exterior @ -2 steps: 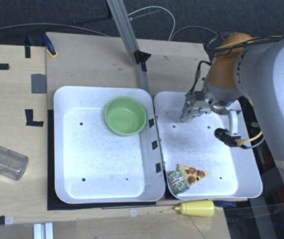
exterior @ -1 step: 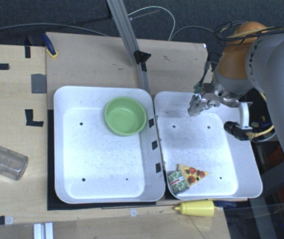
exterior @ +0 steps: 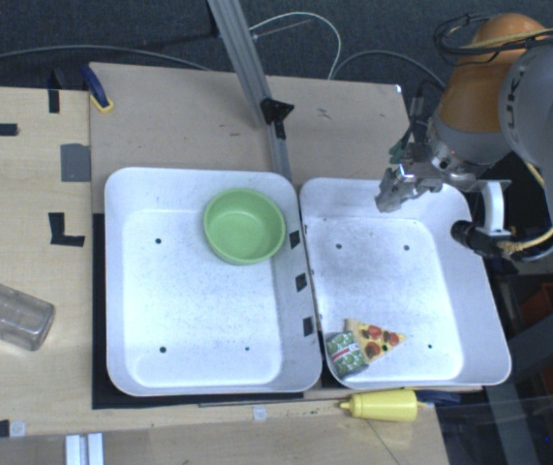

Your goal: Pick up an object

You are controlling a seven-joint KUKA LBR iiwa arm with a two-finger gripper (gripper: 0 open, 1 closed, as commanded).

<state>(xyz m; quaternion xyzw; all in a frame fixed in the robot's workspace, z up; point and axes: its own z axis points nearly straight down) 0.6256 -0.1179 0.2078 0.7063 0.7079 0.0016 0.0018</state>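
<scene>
Left bin [exterior: 131,260] holds green bowl [exterior: 244,226] at its far side. Right bin [exterior: 470,289]: pizza slice toy [exterior: 375,337] beside small green packet [exterior: 347,353], near-left corner. End effector [exterior: 393,194] hovers far edge, carrying nothing; finger spread unclear. Risk: toys crowd the bin wall, grasp likely slips or clips rim.

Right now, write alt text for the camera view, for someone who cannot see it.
A grey robot arm reaches in from the right, its gripper over the far edge of the right bin, which holds a toy pizza slice and a small green packet near its front. The left bin holds a green bowl.
</scene>
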